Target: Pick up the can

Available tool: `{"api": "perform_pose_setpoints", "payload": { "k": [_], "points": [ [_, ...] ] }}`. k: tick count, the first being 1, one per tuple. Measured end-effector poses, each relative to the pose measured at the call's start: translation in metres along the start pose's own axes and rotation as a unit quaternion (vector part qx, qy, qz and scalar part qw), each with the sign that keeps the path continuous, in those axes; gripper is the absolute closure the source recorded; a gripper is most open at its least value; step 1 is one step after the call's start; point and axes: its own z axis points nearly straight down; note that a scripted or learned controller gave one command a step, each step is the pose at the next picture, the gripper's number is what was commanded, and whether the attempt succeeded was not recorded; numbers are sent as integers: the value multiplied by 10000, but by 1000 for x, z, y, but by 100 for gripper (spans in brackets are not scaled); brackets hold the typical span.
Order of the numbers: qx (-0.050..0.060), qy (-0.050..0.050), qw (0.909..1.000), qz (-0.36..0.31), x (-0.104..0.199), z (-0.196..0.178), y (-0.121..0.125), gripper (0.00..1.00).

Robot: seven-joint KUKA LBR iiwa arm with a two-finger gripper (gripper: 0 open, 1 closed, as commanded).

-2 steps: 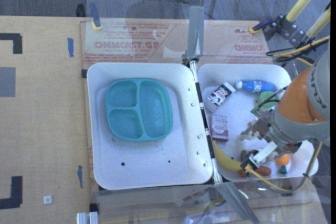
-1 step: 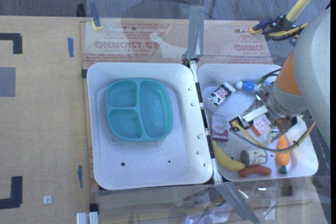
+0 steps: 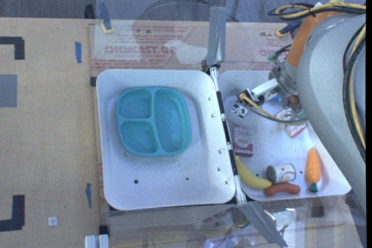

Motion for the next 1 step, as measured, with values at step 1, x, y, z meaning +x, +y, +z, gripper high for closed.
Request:
{"api": "perform_pose_setpoints", "payload": {
  "k": [1],
  "points": [
    [-10,25,10000,-43,4,-10,-3,100]
  ]
}}
